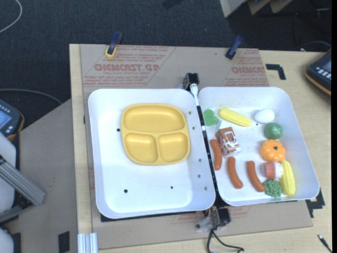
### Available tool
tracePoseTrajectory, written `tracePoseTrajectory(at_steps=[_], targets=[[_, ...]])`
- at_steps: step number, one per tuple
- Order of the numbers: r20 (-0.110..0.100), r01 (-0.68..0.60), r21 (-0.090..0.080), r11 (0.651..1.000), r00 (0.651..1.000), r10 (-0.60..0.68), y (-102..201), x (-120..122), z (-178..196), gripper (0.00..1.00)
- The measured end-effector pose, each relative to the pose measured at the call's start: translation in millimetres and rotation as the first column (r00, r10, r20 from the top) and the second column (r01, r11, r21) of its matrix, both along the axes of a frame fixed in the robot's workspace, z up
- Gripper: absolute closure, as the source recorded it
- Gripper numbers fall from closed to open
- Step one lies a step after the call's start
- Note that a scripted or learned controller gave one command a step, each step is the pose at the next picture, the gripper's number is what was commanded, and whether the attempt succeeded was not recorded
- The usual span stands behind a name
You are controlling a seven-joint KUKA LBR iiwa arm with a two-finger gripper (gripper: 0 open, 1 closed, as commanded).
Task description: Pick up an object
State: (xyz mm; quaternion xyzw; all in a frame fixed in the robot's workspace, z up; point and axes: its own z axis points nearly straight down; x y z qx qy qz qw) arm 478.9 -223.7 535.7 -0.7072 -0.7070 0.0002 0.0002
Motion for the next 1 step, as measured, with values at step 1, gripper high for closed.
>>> tracePoseTrajectory(at_steps=[1], targets=[[0.000, 0.000, 0.000, 1.000, 1.000, 0.000, -0.1, 0.4, -0.2, 0.00]])
